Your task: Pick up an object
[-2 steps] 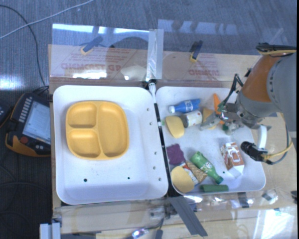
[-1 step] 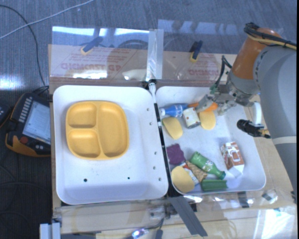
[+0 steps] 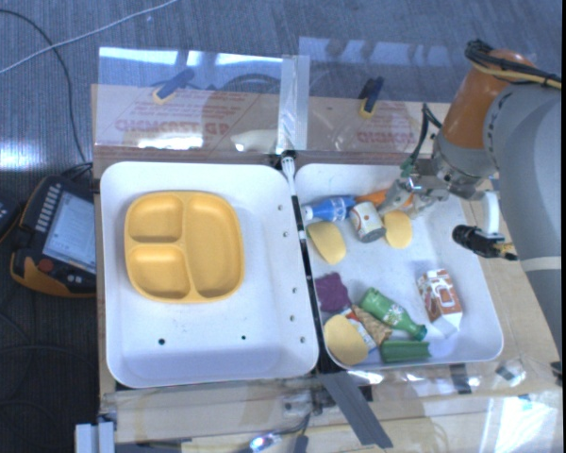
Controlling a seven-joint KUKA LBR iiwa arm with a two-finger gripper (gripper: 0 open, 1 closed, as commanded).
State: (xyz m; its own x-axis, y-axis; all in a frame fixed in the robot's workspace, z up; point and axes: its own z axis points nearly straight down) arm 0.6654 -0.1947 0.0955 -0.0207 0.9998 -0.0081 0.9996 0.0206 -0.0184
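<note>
Grey arm's claw (image 3: 410, 186) low in right bin (image 3: 472, 281), beside small can (image 3: 365, 222); claw's state impossible to tell. Nothing visibly lifted; pick apparently not yet done.

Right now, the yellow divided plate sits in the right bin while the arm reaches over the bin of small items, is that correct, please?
Not quite: the camera view shows the yellow divided plate in the left bin. The arm does reach over the right bin of small items.
</note>
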